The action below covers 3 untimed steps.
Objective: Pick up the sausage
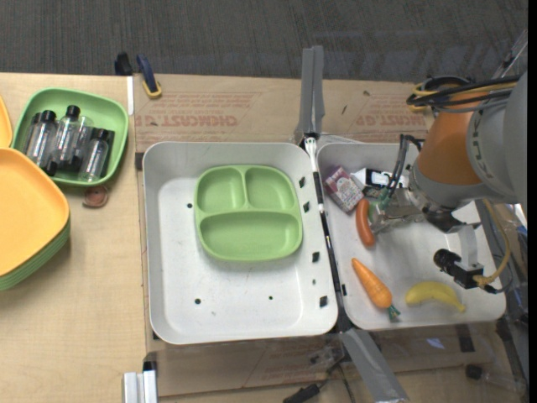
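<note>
The sausage (365,224) is a short reddish-orange link lying upright in the view, near the left wall of the right bin (470,313). My gripper (383,214) is low in that bin, right beside the sausage's right side and level with its upper half. The grey arm with its orange band (449,162) reaches in from the right above it. Whether anything is gripped is hidden by the wrist and cables.
A purple packet (342,187) lies just above the sausage. A carrot (372,284) and a banana (435,295) lie toward the bin's front. The left bin (168,309) holds a green divided plate (247,212). A green tray of bottles (71,137) and orange plates (29,217) sit far left.
</note>
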Each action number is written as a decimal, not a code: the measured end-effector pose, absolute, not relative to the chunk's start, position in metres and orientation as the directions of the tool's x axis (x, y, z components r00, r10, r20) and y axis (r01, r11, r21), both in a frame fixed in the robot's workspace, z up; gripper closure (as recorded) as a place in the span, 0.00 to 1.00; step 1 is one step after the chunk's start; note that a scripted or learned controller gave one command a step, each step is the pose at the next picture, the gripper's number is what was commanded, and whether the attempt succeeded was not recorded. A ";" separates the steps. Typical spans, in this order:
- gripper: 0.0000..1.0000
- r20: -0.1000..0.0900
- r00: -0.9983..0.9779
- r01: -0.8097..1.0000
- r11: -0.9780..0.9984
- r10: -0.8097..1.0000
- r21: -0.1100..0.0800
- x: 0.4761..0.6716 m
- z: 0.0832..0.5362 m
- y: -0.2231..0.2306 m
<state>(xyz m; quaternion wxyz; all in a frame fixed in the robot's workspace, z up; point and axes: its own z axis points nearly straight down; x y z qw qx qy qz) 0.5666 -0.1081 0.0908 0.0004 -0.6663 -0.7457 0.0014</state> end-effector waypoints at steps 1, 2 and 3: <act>1.00 0.000 0.032 0.999 -0.032 0.999 -0.004 0.537 0.092 -0.096; 1.00 -0.001 -0.003 1.000 0.003 1.000 -0.003 0.538 0.091 -0.104; 1.00 -0.002 -0.012 1.000 0.012 1.000 -0.003 0.553 0.191 -0.051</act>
